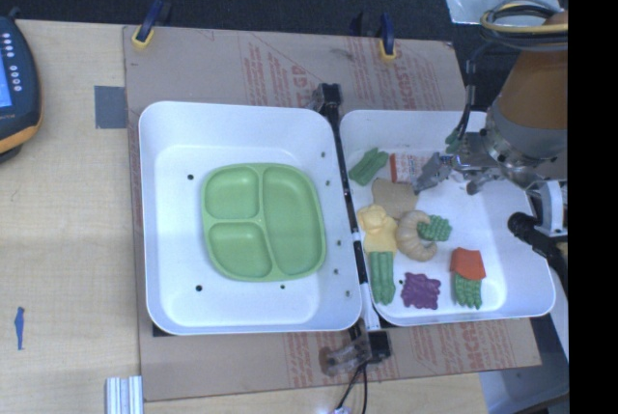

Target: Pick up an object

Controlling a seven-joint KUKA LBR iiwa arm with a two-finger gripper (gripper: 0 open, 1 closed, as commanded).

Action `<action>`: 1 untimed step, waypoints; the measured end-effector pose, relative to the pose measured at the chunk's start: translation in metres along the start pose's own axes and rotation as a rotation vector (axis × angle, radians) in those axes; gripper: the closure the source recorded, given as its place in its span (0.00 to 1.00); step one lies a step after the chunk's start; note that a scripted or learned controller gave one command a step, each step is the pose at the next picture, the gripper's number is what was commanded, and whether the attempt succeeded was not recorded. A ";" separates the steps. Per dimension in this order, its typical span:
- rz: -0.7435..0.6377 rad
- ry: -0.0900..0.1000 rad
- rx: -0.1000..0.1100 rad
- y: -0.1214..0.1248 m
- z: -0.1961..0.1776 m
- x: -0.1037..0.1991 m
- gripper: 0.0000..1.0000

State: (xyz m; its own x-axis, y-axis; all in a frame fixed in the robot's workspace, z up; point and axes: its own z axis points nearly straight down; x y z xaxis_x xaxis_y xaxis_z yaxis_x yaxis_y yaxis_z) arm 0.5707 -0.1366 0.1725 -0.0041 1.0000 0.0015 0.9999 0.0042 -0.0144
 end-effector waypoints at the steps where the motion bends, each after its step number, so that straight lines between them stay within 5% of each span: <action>1: 0.002 -0.002 -0.007 -0.021 0.024 -0.044 0.00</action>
State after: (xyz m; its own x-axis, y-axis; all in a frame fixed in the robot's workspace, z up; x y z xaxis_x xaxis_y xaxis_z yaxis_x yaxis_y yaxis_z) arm 0.5497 -0.1801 0.1485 -0.0018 1.0000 -0.0006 1.0000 0.0018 -0.0072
